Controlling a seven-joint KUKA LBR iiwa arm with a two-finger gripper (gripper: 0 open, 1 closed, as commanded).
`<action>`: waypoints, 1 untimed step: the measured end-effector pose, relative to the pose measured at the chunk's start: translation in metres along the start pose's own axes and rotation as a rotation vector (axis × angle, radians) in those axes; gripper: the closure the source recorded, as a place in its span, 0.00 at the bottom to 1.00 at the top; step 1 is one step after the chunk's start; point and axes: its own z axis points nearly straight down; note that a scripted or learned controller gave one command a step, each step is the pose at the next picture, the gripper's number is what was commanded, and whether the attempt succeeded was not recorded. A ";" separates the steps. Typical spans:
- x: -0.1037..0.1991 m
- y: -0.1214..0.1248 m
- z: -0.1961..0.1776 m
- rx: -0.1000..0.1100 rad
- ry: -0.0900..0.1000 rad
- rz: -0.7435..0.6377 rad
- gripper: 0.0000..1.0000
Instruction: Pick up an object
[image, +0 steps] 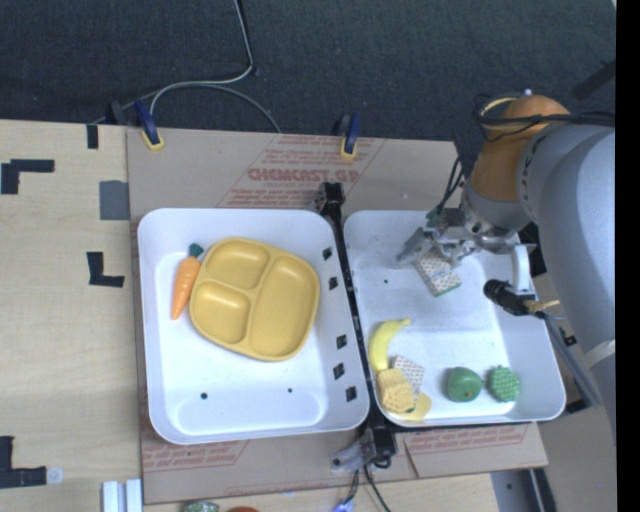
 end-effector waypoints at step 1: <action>-0.028 -0.005 0.000 0.001 -0.002 0.001 0.00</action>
